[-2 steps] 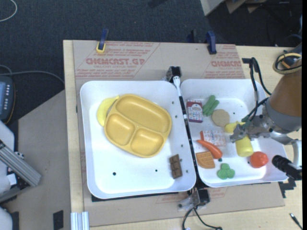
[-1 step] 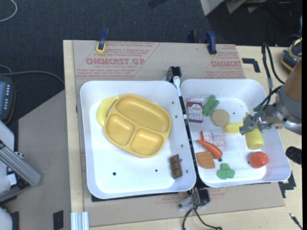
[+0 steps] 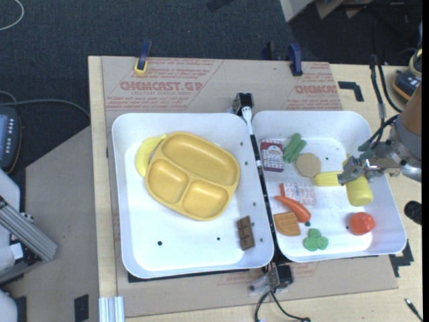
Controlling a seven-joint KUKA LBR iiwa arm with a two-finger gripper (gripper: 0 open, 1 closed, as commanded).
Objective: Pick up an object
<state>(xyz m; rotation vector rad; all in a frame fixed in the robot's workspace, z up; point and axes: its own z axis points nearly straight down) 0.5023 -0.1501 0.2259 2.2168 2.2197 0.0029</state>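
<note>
My gripper [image 3: 359, 171] hangs over the right side of the right bin [image 3: 335, 121], reaching in from the right. Directly below it in the view is a yellow cylinder [image 3: 360, 193], and a flat yellow piece [image 3: 327, 178] lies just to its left. I cannot tell whether either one touches the gripper. Around them lie a tan round cookie [image 3: 308, 164], a green pickle [image 3: 293, 147], a red and white carton [image 3: 272, 155], a red tomato [image 3: 361, 223], a green broccoli [image 3: 314, 240], an orange carrot [image 3: 294, 208], a tan cracker [image 3: 287, 224] and a white packet [image 3: 299, 192].
The left bin [image 3: 134, 220] holds a yellow divided plate [image 3: 192, 174] over a yellow dish [image 3: 144, 154], and a brown chocolate bar [image 3: 245, 233] near its right wall. A black bar [image 3: 253, 146] runs between the bins. Cables hang at the right edge.
</note>
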